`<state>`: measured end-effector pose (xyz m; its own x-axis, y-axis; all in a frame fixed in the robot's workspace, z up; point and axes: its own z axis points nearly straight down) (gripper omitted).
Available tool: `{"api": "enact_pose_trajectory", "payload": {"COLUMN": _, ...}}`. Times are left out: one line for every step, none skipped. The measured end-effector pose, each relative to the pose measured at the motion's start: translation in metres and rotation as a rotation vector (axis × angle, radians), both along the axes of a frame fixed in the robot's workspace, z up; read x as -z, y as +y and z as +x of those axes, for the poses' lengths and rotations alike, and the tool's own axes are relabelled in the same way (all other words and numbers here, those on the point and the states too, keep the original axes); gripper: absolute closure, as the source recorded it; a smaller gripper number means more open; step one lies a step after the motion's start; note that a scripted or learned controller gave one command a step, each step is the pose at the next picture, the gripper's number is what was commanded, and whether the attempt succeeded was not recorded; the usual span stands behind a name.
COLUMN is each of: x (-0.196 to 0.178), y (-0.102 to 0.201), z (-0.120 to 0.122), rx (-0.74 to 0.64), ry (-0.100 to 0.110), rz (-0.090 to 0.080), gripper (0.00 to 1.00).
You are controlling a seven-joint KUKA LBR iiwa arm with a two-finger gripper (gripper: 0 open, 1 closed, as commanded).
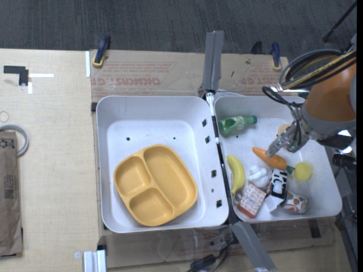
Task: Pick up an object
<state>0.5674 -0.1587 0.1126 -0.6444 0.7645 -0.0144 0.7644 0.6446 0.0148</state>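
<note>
Smooth matt yellow plastic tray (156, 185); glossy white plastic bins (108, 152); green plastic bottle (235, 124); pale wood-look bench (45, 152).

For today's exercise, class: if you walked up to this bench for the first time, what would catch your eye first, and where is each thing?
The big yellow divided tray stands out, lying alone in the left bin. Next comes the jumble in the right bin: a green bottle near the top, a banana by the divider, and an orange carrot. The gripper hangs just above that carrot, with the orange-banded arm behind it.
</note>
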Motion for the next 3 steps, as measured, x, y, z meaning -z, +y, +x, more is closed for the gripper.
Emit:
{"api": "enact_pose_trajectory", "payload": {"x": -0.085, "y": 0.046, "z": -0.045, "rx": 0.569, "ry": 0.02, "rz": 0.006, "gripper": 1.0}}
{"api": "enact_pose_trajectory", "payload": {"x": -0.085, "y": 0.046, "z": -0.045, "rx": 0.57, "ry": 0.02, "rz": 0.006, "gripper": 0.0}}
{"api": "enact_pose_trajectory", "payload": {"x": 0.009, "y": 0.032, "z": -0.024, "rx": 0.611, "ry": 0.022, "rz": 0.006, "gripper": 0.0}}
